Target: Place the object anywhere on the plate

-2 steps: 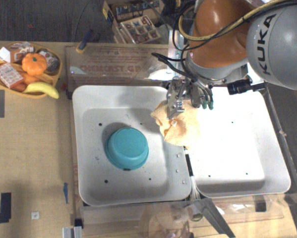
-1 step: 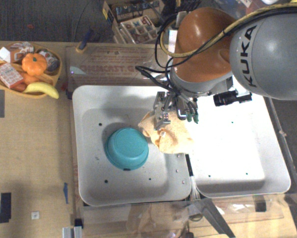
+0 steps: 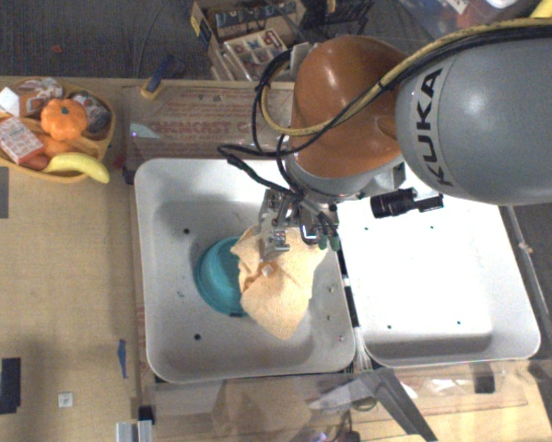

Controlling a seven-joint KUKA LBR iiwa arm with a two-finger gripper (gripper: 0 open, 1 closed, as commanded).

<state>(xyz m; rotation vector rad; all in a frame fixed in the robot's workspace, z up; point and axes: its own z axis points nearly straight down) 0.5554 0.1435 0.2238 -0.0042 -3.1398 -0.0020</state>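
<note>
Tan cloth, a crumpled square of soft fabric, hangs from my two-finger gripper over the left white bin, and I can see a raised corner of it pinched between the fingers, so the grip looks real. The rest of the cloth droops down and spreads toward the bin's near-right corner, with its left edge lapping over the round teal plate that sits near the bin's middle. The plate is partly hidden under it.

The cloth's bulk sits to the right of the plate, so I judge the step in hand to be carrying it left before letting go. To do that well I would keep the cloth lifted enough that its trailing edge doesn't drag and shove the plate (it looks light and could slide), then centre the gripper over the teal rim and lower before releasing. A limp cloth folds where it lands, so dropping low should keep most of it on the plate instead of off its right side.

The right white bin plays no part.
</note>
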